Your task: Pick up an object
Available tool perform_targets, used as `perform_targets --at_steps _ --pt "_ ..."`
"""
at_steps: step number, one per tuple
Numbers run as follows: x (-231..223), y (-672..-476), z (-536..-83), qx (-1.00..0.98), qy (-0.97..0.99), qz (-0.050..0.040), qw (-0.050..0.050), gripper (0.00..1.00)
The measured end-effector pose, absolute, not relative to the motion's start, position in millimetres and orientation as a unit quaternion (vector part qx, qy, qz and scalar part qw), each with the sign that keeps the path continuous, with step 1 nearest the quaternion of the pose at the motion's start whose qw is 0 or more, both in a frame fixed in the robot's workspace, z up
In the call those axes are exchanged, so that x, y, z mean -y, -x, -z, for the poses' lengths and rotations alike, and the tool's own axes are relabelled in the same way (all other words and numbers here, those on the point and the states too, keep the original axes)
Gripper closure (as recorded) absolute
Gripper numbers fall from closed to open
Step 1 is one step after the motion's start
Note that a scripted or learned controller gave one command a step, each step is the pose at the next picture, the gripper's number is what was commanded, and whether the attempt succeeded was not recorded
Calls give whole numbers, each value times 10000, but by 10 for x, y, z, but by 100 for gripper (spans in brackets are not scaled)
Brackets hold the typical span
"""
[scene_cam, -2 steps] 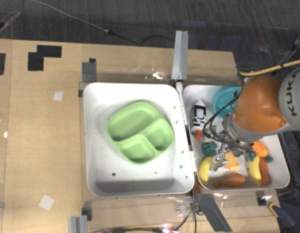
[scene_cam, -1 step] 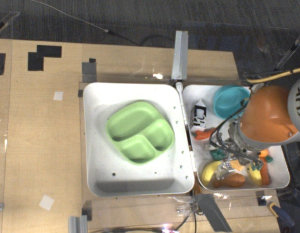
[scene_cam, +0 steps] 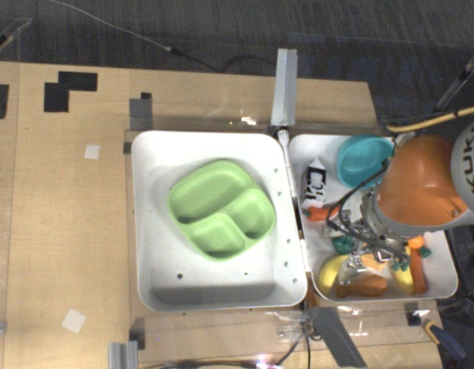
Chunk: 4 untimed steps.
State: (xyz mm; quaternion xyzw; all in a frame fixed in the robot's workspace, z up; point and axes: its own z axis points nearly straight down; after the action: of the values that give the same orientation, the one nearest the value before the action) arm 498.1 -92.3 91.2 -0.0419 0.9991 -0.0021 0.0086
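From my station, the left shallow white bin [scene_cam: 156,206] carries just a light green plastic divided tray [scene_cam: 221,206], lying flat and well apart from the arm, so nothing there worries me. The right shallow white bin [scene_cam: 302,167] is where trouble could start: the pickable things are heaped at its near end, a yellow banana-shaped toy [scene_cam: 331,271] touching a brown rounded piece [scene_cam: 367,285], with an orange carrot-like stick [scene_cam: 418,271] just beside them. The two-finger gripper [scene_cam: 365,256] sits low over that heap, wrapped in cables; I cannot tell how wide it stands. My guess is it may nudge two items together or pinch an edge and slip. A teal plastic bowl [scene_cam: 361,160] and a black-and-white card [scene_cam: 315,184] crowd the far end
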Motion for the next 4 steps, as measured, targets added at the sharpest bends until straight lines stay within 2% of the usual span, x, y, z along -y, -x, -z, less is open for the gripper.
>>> perform_targets --at_steps 1,2,4 --pt "873 -5109 -912 -9983 584 24 77 0" --pt "982 -4978 -913 -9930 1177 18 116 0" --pt "900 -4992 -914 -9941 1076 31 97 0"
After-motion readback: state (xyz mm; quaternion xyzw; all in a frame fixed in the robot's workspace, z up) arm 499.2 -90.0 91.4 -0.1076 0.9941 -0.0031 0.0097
